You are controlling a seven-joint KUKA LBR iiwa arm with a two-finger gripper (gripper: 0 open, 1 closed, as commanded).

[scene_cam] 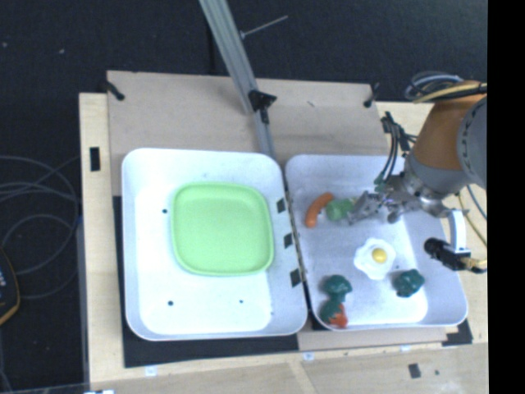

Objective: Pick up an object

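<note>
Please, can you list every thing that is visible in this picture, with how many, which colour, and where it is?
shallow white plastic bins: 2, white, side by side on bench
square light green plastic plate: 1, green, left bin
orange toy carrot: 1, orange, right bin, upper left
light green toy piece: 1, green, beside the carrot, at the pincer tip
toy fried egg: 1, white and yellow, right bin centre
dark green toy broccoli pieces: 2, right bin, lower part
grey arm with orange band: 1, from the right
pincer: 1, grey, over the right bin
</note>
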